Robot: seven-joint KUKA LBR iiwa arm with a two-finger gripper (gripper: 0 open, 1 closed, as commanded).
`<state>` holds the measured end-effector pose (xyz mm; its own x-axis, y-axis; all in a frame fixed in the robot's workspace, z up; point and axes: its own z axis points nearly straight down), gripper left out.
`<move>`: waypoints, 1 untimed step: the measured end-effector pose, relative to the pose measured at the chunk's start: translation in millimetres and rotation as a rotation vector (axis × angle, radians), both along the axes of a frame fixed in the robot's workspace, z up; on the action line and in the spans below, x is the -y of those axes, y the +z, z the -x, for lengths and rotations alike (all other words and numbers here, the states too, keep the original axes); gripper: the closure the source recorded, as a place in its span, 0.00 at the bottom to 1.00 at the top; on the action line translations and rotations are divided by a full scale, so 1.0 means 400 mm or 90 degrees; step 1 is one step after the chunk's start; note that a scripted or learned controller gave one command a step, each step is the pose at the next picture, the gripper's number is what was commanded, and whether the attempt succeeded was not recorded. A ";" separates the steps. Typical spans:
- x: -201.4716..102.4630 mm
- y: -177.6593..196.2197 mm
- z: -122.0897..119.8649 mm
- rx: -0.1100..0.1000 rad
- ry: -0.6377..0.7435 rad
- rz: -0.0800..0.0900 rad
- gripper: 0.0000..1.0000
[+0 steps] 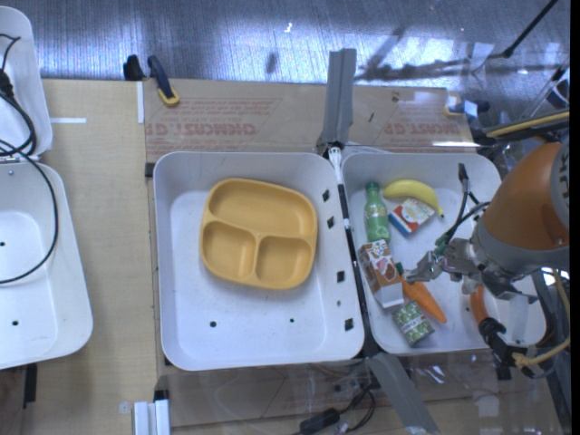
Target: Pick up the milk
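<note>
Green can just below gripper; carrot beneath it; milk carton beside, unheld. Finger state: cannot tell.

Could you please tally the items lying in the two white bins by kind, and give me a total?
Tray: 1
Bottle: 1
Banana: 1
Cartons: 2, milk and a small one
Carrot: 1
Green can: 1
Total: 7
</note>
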<state>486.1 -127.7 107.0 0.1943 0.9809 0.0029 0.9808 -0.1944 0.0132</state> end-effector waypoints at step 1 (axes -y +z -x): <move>-0.102 0.210 -0.208 -0.009 0.105 0.002 0.00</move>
